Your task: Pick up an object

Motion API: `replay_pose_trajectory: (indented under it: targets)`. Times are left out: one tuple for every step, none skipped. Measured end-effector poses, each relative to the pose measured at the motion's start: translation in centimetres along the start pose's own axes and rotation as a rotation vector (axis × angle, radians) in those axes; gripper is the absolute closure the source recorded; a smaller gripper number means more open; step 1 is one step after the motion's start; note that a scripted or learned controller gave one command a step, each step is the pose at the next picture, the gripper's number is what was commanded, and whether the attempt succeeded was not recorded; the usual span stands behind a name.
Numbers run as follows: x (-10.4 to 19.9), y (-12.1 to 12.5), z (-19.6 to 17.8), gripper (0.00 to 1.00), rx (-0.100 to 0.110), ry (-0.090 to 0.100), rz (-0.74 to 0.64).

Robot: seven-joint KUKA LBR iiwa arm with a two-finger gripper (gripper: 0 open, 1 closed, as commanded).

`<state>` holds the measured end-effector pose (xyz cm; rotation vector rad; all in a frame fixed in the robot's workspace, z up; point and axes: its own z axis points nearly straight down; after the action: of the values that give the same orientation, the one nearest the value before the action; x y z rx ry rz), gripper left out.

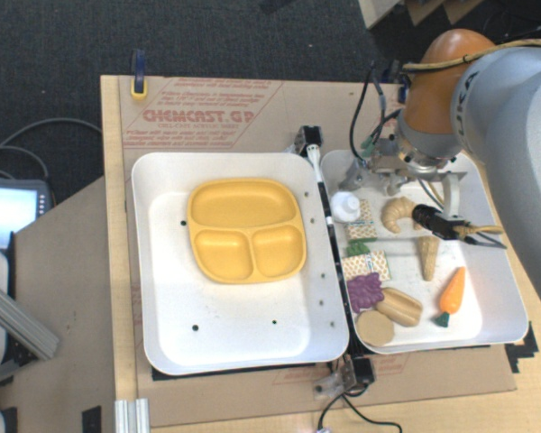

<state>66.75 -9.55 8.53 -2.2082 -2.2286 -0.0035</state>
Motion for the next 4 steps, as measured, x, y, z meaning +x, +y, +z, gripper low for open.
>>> replay_pose_trajectory:
  targets:
    - [-3.8,-7.3,0.1,0.00,0.005,-0.004,0.014]
    - [-0.3,-14.3,0.1,0.00,0.005,-0.002,0.012]
    - [-1.5,-8.0,0.0,0.00,-0.008,-0.007,0.008]
    - [-10.1,-9.3,0.0,0.00,-0.004,-0.011,0.016]
